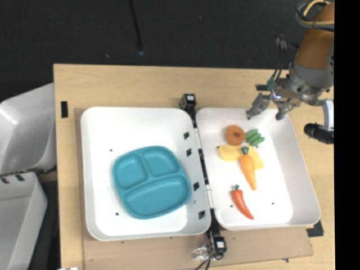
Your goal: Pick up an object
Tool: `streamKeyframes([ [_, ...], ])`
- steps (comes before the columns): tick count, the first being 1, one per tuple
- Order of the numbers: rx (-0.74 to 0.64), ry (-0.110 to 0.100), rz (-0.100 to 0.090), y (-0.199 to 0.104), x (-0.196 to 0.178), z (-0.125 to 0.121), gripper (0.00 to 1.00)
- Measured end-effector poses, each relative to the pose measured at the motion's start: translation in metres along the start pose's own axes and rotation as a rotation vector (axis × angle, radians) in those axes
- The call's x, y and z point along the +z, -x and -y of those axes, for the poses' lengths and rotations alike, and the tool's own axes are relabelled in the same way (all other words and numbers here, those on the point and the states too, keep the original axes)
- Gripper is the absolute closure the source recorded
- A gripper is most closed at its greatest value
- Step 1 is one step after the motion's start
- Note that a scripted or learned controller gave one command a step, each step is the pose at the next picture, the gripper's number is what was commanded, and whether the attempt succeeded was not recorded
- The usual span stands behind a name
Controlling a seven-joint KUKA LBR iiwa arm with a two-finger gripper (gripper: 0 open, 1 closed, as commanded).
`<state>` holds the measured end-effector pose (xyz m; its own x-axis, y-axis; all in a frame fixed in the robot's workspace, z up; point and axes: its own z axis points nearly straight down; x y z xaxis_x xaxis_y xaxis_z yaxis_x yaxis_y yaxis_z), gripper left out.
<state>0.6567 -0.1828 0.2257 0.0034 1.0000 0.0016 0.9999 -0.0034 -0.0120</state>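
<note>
The counter (67, 151) carries two shallow white bins side by side. The left bin (95, 207) contains one item: a blue divided plate (151, 181) with three compartments, lying flat near the bin's centre.

The right bin (292, 201) contains five toy food items, grouped in its upper-middle and centre area:

1. One orange ring-shaped piece (235, 134), nearest the far wall of the bin.
2. One green leafy piece (255, 137), just beside the ring on its right.
3. One yellow piece (232, 153), directly below the ring and partly under the carrot's top.
4. One orange carrot (248, 171) with a small green stem end, lying with its tip pointing toward the near edge and overlapping the yellow piece.
5. One red chili pepper (242, 202), apart from the cluster, closer to the near wall, tilted diagonally.

One arm (314, 49) enters from the right, its orange band visible above the wrist. The gripper (267, 109) is positioned above the far right corner of the right bin, near the far rim. Its two fingers are spread apart, with nothing between them. The gripper is apart from all five items; the nearest are the ring-shaped piece and the green leafy piece, below and to its left.
</note>
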Motion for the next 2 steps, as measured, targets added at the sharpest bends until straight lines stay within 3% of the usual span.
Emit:
streamKeyframes([
  [1,-0.003,0.013,0.003,0.0,-0.009,-0.003,0.0],
  [2,-0.007,0.009,0.003,0.002,0.047,-0.012,0.0],
])
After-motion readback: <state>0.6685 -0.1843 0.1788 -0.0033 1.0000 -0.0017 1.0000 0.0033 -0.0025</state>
